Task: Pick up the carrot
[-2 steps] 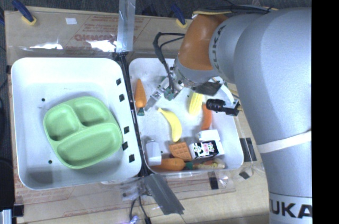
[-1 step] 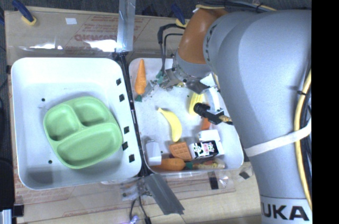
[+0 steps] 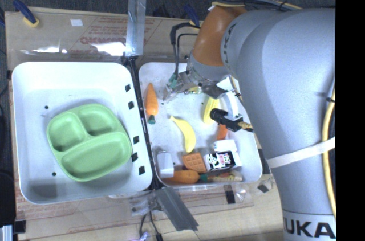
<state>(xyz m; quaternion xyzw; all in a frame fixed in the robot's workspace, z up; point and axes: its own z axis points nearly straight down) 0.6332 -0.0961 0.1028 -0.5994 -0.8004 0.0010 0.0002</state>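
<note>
Half the right bin (image 3: 149, 72) hides under the arm (image 3: 279, 80).

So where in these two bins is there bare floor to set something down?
Left bin: bare floor above the green tray and along its left wall. Right bin: a small patch between the carrot and the banana, below the gripper. Its near end is crowded with toys.

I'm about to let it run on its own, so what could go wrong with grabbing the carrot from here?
The carrot lies tight against the right bin's left wall, so a finger may hit the wall instead of sliding beside it. The gripper sits to the carrot's right, not over it, and could close on nothing. Its path also passes near the banana.
</note>
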